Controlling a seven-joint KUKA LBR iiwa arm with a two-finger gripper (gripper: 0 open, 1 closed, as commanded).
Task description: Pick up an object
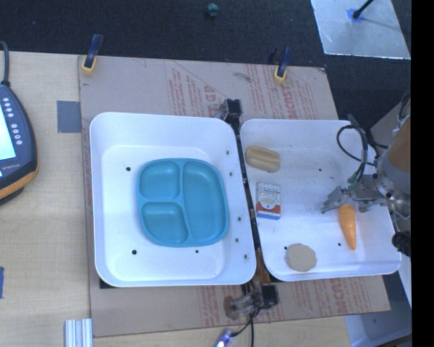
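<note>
Camera view: the pincer (pixel 341 202) is positioned just above the carrot (pixel 348 226); its state cannot be told. Descent onto the carrot is judged next.

A light wood surface (pixel 43 237) is sitting under a brown cardboard sheet (pixel 195 92), with two clamps (pixel 91 55) gripping its far edge. Dark floor (pixel 145 13) is running behind, maybe carpet, with a pale sheet (pixel 358 16) lying on it.
</note>
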